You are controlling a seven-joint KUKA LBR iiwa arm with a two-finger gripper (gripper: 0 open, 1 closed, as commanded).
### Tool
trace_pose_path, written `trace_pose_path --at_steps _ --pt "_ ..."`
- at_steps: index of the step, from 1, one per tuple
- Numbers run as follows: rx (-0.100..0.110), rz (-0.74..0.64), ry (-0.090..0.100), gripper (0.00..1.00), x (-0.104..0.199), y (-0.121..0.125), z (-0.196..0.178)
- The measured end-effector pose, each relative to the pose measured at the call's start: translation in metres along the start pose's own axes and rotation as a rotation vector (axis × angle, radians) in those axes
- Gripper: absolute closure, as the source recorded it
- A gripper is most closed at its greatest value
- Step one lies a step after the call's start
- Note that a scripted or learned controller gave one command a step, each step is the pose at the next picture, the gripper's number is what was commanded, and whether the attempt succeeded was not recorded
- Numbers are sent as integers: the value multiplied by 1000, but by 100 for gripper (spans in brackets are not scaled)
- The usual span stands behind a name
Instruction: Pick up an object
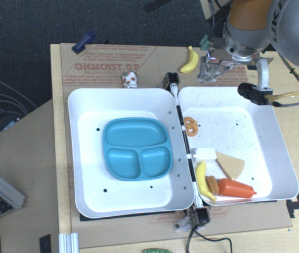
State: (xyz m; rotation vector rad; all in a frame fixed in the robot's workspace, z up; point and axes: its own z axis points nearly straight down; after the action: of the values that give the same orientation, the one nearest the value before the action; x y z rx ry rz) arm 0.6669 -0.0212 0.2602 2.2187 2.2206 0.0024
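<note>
My gripper (211,71) hangs over the bench just beyond the far edge of the right bin (265,136), beside a yellow banana (189,61) lying on the board. Nothing shows in it. In the right bin's near left corner lie a second small banana (202,181), an orange carrot (235,188), a brown sausage (212,185), a tan wedge (232,165) and a white block (206,154). A pretzel (190,126) lies further back by the bin's left wall.
The left bin (81,141) holds a blue divided plate (137,148). On the board behind the bins are a small spotted toy (130,79) and a blue object (83,42). A black fitting (255,93) on the arm overhangs the right bin's far rim.
</note>
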Motion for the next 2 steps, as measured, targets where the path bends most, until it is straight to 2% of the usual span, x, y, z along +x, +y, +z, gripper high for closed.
trace_pose_path --at_steps 1,2 --pt "0 0 0 100 6 0 -3" --pt "6 0 1 100 22 -14 25"
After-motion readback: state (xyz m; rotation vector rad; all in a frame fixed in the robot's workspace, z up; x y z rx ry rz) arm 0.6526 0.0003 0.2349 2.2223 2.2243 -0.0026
